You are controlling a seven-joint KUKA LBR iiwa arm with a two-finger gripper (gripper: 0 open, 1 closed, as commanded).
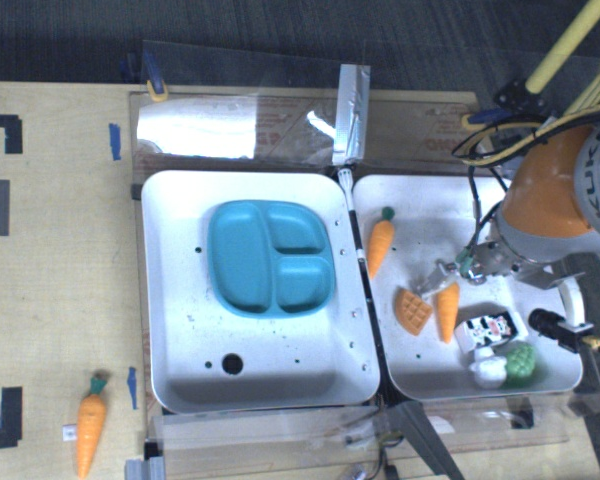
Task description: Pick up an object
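Gripper (pixel 458 271) low in the right white bin (pixel 420 203), just above the top of a small orange carrot-like piece (pixel 447 311).

I cannot tell how far the fingers are open, and nothing is seen held between them. The orange piece lies near the middle of the right bin, touching or just beside a flat orange waffle-shaped toy (pixel 412 311); a longer orange toy carrot with a green top (pixel 379 243) lies by the bin's left wall, and a black-and-white toy (pixel 487 329) and a green toy (pixel 521 363) sit near the front right corner. To do this step well, I think the fingers should come straight down across the narrow width of the orange piece, clear of the waffle toy, and close before lifting. The blue divided plastic plate (pixel 272 257) is in the left white bin (pixel 170 298); another toy carrot (pixel 90 423) lies on the wooden table (pixel 50 268), at its front left.
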